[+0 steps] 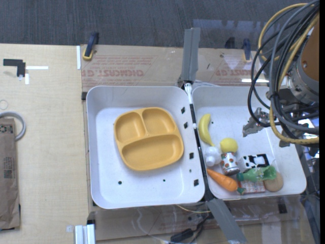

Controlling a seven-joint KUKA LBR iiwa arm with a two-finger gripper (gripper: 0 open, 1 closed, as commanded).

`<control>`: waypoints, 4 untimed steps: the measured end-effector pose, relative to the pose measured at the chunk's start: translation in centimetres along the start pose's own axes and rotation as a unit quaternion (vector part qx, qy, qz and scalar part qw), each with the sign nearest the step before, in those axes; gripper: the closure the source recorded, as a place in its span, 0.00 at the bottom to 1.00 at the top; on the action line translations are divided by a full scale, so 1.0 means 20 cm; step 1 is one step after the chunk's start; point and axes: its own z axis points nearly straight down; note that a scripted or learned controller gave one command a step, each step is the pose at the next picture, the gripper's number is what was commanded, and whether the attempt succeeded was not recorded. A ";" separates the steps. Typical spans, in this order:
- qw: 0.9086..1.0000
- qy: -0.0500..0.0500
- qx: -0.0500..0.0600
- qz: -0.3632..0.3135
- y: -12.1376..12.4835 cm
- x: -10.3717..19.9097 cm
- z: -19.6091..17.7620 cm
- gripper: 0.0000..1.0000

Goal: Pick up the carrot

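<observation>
The orange carrot lies at a slant near the front-left corner of the right bin. Its thick end points toward the divider. A small patterned can stands just behind it, and a green leafy item lies to its right. My gripper hangs over the right-middle of that bin, well behind and to the right of the carrot, apart from it. Cables partly cover the wrist.
In the right bin also lie a banana, a lemon, a white piece, a black-and-white item and a brown lump. The left bin holds a yellow divided plate.
</observation>
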 end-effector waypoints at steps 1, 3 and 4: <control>0.993 0.000 0.000 -0.114 -0.11 0.40 0.37 0.00; 0.950 -0.001 0.000 -0.311 -0.26 0.73 -0.07 0.00; 0.887 -0.002 0.000 -0.461 -0.17 0.61 -0.26 0.00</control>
